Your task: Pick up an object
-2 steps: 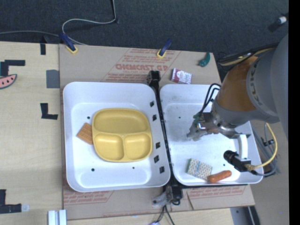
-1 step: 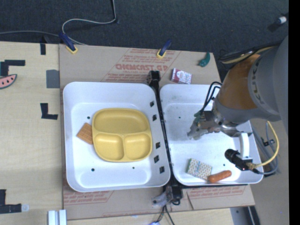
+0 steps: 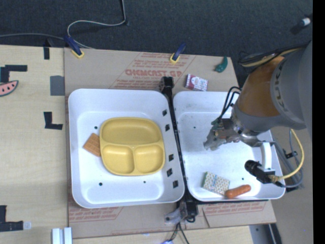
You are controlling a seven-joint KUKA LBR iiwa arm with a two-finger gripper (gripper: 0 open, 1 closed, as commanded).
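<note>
Carrot and packet lie on right bin floor, apart from gripper. Finger state: cannot tell. Nothing seen held. Yellow tray in left bin.

Setting: robotics laboratory, test station. Evidence: industrial arm, grey with orange band, reaching over two shallow white bins set side by side; bins seated on a printed cardboard sheet held by yellow-and-blue clamps; black tape markers on the pale wooden tabletop; loose cables trailing across dark carpet behind.
</note>
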